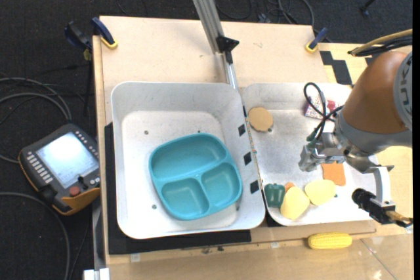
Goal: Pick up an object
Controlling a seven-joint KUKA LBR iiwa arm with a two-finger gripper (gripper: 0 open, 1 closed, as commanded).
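- Right bin [282, 101], lower right of frame: two pale yellow pieces [308, 197], a green pepper [273, 193], an orange block [334, 173], and a tan round disc [260, 119] higher up.
- End effector [314, 157] sits low beside the orange block; grip state cannot be told.
- Left bin [131, 101] holds a teal divided tray [194, 175].
- A corn cob [329, 240] lies on the tabletop [164, 49], bottom right.

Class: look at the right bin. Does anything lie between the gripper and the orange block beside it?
Nothing visible does. The gripper sits over the right bin, just left of the orange block, with bare bin floor around it. The yellow pieces lie nearer the front rim.
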